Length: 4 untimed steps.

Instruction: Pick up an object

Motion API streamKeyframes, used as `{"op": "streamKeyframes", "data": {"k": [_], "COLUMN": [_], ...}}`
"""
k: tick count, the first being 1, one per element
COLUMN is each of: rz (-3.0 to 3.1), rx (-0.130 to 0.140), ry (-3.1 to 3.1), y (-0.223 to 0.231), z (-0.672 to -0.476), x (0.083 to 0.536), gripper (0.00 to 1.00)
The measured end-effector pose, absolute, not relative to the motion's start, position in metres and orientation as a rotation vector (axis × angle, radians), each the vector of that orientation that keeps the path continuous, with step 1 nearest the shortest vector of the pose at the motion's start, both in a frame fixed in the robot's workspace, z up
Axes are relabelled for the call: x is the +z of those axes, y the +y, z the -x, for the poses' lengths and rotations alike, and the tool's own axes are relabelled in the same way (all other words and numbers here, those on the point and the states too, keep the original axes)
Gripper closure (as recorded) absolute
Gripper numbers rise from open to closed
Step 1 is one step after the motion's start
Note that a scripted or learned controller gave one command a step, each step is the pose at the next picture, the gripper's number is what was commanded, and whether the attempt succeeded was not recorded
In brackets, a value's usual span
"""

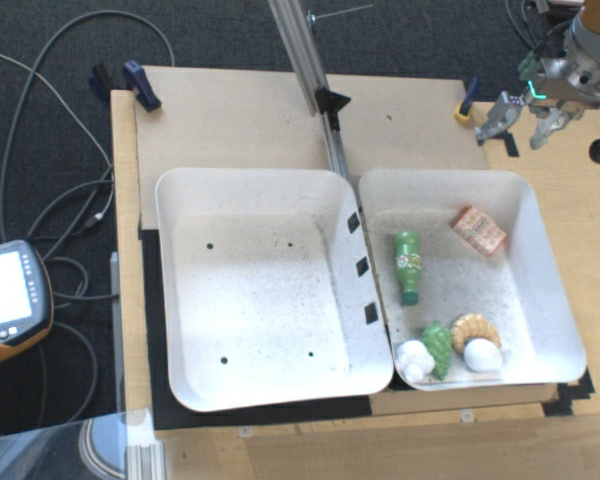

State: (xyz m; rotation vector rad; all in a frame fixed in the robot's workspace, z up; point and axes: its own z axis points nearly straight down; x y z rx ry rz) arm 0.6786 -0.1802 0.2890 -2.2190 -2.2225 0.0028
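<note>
My gripper hangs at the upper right, above the bench beyond the far edge of the right bin. Its two fingers are spread apart with nothing between them. In the right bin lie a green bottle near the middle, a small reddish-brown box toward the far right, and at the near edge a white round object, a green leafy item, a tan ridged item and a white egg-like object.
The left bin sits beside the right one, with a slanted metal rail rising from between them. Blue clamps grip the bench's far corners. A teach pendant lies on the floor at the left.
</note>
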Motion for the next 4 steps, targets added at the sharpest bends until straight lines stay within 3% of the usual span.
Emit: {"op": "streamKeyframes", "data": {"k": [3, 4], "rz": [2.217, 2.222], "rx": [0.008, -0.002], "ry": [-2.216, -2.224], "y": [-0.185, -0.185], "z": [-0.664, -0.667], "x": [0.130, 0.147], "gripper": [0.00, 1.00]}}
